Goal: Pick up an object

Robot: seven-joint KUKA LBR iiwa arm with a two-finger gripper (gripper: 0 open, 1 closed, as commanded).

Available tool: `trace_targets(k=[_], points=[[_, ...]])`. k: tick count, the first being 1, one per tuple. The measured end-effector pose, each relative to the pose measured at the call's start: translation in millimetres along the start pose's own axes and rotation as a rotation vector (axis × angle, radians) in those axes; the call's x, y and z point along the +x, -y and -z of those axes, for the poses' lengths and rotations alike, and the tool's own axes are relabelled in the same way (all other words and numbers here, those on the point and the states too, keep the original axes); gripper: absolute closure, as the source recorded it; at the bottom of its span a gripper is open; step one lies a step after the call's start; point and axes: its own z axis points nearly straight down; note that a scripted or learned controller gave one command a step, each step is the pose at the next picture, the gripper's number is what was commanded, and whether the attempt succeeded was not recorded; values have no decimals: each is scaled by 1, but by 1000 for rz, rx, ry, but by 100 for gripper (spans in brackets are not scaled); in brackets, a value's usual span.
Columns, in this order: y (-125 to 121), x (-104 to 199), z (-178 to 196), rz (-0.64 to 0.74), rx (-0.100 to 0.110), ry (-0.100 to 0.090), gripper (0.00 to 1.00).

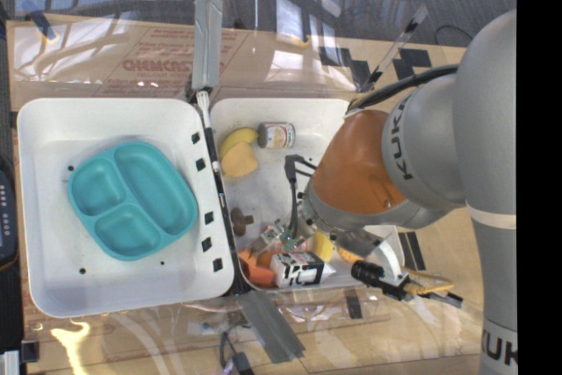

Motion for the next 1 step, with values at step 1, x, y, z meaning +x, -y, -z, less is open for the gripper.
trace_targets(k=[1], points=[[-1,-1,10,3,-2,1,100]])
